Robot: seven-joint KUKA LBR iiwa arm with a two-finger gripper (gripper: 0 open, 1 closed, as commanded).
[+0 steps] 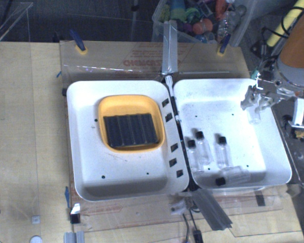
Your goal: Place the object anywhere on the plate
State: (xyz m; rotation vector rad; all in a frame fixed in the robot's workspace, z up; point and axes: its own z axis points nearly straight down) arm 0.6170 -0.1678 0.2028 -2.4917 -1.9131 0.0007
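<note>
A yellow plate [107, 107] lies in the left white bin [81, 176]. On the plate rests a black ribbed rectangular object [130, 130], lying flat across its middle. My gripper [255, 102] hangs over the far right part of the right white bin [273, 156], near that bin's right wall and well away from the plate. Nothing shows beneath it. The grey arm with its orange band [296, 49] comes in from the upper right.
Several small clear vials with black caps [221, 149] lie in the near part of the right bin, one on its side [231, 176] by the front wall. A clear box of coloured toys [202, 9] stands behind the bins. A divider with black clips [172, 130] separates the bins.
</note>
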